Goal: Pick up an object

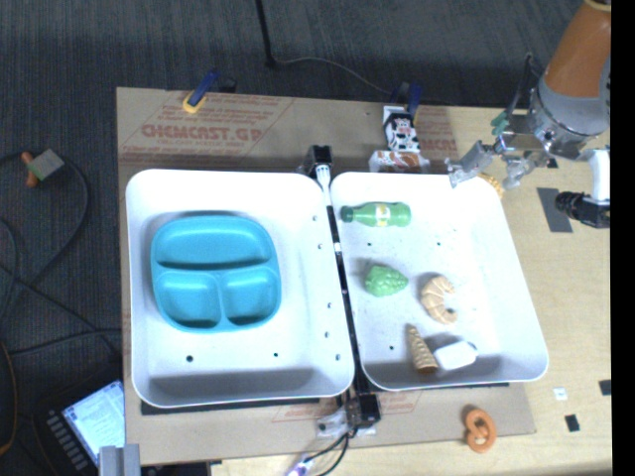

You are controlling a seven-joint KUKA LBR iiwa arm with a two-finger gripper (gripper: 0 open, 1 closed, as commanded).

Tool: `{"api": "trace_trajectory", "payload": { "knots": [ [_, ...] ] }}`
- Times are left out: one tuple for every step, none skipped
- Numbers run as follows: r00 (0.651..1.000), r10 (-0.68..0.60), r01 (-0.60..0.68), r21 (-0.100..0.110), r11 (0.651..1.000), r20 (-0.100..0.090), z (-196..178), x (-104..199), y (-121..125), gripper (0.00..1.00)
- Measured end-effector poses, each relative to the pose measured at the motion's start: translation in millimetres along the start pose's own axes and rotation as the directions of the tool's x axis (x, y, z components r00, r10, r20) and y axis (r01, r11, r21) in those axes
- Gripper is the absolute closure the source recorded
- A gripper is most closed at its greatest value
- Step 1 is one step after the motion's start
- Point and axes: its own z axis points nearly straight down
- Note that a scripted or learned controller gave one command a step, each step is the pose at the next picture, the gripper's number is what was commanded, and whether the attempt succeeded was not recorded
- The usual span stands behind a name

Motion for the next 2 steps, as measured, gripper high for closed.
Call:
{"api": "trace_trajectory", "payload": {
  "knots": [
    [1.0, 0.001, -0.001, 0.004, 1.0, -0.002, 139, 31, -45, 0.0],
    [1.0, 0.002, -0.002, 0.001, 1.0, 0.0, 111, 36, -140, 0.0]
  ]
}}
